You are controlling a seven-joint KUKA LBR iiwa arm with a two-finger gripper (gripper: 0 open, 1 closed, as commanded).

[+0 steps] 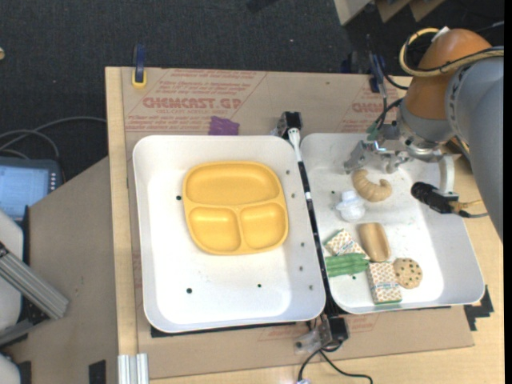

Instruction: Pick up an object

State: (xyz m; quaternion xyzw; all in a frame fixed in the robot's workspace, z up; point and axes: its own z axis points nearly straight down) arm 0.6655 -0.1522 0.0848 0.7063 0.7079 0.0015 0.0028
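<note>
Over the back of the right bin (pixel 453 232) I see the hand (pixel 378 159), hanging just behind a croissant (pixel 373 187) and close above it. From this slant I cannot tell whether the hand is released or clenched, and nothing shows inside it. The croissant lies on the bin floor, a tan curved crescent with a ridged crust.

Just in front of it on the left sits a small white lumpy piece (pixel 349 207). Nearer the front edge lies a smooth tan oblong roll (pixel 373 241), and beside that a round cookie (pixel 408 273) with dark chips. A green-and-white patterned packet (pixel 342 243) and a flat green wrapper (pixel 347 266) lie to the left of the roll. A square packet (pixel 385 282) with a green edge touches the cookie. These crowd the front half of the bin, while the croissant has bare white floor to its right.

The left bin (pixel 160 214) holds one glossy yellow plate (pixel 236 206) with three moulded compartments. Both bins rest on a brown sheet with red print covering the bench (pixel 240 94), where a purple scrap (pixel 223 125) lies behind the left bin.
</note>
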